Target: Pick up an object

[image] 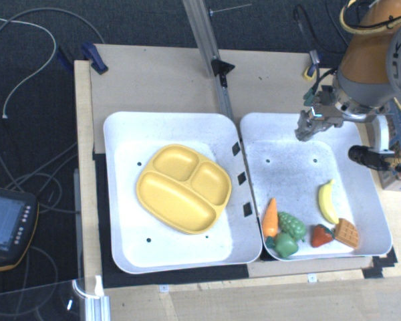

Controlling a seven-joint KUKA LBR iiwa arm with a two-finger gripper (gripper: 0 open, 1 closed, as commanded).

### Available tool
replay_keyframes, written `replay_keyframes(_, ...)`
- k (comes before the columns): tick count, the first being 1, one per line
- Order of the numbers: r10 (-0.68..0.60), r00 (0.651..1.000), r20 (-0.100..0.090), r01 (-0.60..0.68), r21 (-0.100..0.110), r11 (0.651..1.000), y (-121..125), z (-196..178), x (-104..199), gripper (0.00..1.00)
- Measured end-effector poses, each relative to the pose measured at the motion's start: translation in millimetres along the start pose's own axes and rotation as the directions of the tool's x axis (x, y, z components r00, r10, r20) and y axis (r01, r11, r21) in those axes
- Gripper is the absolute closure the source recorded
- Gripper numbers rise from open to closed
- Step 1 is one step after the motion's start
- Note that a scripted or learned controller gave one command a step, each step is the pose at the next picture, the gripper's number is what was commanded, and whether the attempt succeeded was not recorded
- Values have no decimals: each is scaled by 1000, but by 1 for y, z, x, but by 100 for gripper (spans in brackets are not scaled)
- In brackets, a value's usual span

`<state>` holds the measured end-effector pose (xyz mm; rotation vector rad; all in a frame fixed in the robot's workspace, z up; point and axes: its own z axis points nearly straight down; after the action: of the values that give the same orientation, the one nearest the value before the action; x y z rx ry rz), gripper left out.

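In the right bin (291,172), toy foods lie along the near edge: an orange carrot (271,217), a green broccoli piece (289,235), a red strawberry (321,235), a brown waffle (347,232) and a yellow banana (327,201). My gripper (309,127) hangs over the far edge of that bin, well away from the foods, with nothing seen between its fingers. A yellow divided plate (184,187) lies in the left bin (123,179).
A grey metal post (207,42) slants down to the seam between the bins. A black fitting (367,156) sticks out at the right bin's right rim. Cables trail on the dark floor at left, beside a tablet (7,226).
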<state>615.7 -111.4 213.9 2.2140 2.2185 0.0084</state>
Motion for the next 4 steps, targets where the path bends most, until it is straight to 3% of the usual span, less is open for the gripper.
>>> replay_keyframes(1, 1, 1000, -1, -1, 4, 1000, 1, -25, 0, 100)
replay_keyframes(4, -5, 1000, -5, 5, 12, 1000, -39, -42, 144, 100)
